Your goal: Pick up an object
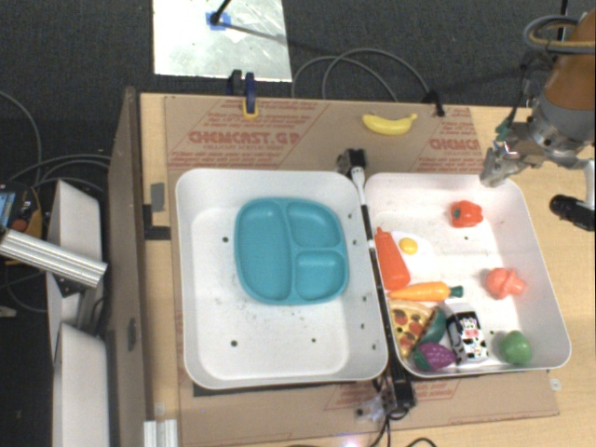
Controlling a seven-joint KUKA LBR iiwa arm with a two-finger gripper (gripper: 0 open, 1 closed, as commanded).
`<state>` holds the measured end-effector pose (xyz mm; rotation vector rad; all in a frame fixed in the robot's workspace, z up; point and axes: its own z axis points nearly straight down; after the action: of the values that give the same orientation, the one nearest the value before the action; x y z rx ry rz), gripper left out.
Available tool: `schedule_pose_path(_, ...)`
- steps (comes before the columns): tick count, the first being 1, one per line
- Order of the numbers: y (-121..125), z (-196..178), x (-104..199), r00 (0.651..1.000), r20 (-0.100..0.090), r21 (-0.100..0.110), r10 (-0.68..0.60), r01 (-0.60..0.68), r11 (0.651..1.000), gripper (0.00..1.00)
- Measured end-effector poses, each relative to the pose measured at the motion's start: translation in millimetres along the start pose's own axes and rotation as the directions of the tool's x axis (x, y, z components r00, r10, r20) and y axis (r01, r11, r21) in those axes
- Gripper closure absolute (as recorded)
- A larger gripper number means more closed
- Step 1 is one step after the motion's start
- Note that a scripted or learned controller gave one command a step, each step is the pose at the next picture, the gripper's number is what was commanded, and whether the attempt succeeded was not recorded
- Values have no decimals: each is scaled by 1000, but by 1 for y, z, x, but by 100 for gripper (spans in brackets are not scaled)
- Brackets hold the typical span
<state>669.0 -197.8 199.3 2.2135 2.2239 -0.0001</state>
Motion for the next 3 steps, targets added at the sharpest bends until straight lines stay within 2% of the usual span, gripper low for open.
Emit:
schedule_pose_path(1,0,-5,10,1000,-1,0,-1,1,1000,100)
schedule_pose_path(2,0,12,27,1000,0,1,-2,2,1000,100)
schedule_pose_path(3,-14,14,-12,1000,1,0,6,-6,1000,100)
